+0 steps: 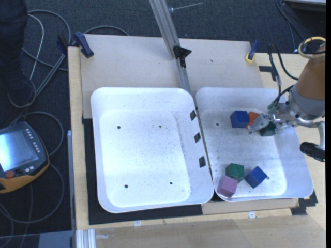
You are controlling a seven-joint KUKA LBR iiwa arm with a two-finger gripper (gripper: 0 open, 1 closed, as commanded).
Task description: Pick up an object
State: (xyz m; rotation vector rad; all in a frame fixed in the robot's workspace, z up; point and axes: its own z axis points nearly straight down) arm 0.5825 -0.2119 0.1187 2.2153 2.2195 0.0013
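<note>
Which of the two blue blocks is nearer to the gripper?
The upper blue block, beside the orange block, near the gripper. The other blue block lies lower.

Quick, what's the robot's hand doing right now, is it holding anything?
Hand: low in the right bin, beside the blue block and orange block. Open, closed or holding: cannot be told.
</note>
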